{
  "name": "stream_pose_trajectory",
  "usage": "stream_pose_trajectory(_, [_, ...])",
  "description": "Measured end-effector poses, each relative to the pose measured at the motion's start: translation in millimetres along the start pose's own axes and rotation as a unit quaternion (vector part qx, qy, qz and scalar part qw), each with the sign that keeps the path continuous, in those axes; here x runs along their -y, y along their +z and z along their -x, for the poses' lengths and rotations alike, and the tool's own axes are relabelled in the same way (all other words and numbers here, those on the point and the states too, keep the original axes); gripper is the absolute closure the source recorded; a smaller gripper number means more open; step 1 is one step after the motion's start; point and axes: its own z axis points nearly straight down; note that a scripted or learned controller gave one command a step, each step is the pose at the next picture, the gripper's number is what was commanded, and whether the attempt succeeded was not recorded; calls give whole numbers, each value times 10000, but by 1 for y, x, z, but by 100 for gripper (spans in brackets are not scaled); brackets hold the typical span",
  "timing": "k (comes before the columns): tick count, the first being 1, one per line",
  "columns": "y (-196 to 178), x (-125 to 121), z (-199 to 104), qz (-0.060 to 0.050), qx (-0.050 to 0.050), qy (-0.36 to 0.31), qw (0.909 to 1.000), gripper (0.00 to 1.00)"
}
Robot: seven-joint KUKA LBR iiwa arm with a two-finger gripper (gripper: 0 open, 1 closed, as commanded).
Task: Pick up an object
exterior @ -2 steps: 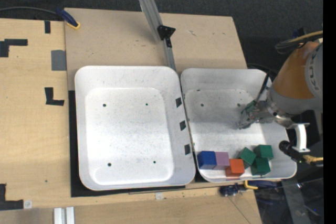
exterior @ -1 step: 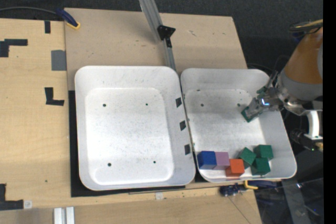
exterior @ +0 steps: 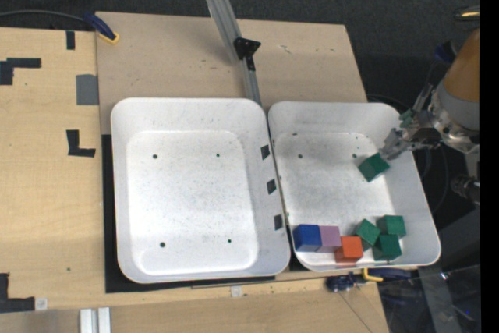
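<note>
Hanging at the tip of the gripper point(exterior: 390, 148), a green block point(exterior: 374, 167) sat tilted over the right bin point(exterior: 409, 121), close to that bin's right wall. The block touched the fingertips, but whether it was truly pinched between them or only resting against them could not be told, and the spread of the fingers was equally unclear.

Judging by its look, the block was a small rigid cube, light, with flat faces and crisp edges, likely painted wood or foam. It should neither crush nor bend; the risk was rather that a corner grip lets it swivel or slip. The best hold would be across two opposite flat faces, squarely, not on an edge.

Well below the gripper, along the bin's near wall, lay a cluster: a blue block point(exterior: 307, 236), a purple block point(exterior: 330, 236), an orange block point(exterior: 351, 247) and three more green blocks point(exterior: 386, 246). They stood apart from the tilted block and did not hinder it. To the gripper's left lay the left bin point(exterior: 125, 117). The nearest obstacle was the right bin's wall, just beside the fingers.
</note>
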Motion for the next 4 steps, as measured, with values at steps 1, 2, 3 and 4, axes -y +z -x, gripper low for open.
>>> stream_pose_trajectory(1, [-52,-2,0,0,1,-1,10000,100])
stream_pose_trajectory(2, [-48,-27,-55,-27,-16,-26,10000,100])
stream_pose_trajectory(3, [-43,-39,-97,-34,-13,-17,10000,100])
stream_pose_trajectory(4, [-47,-52,-150,-29,-17,-25,10000,100])
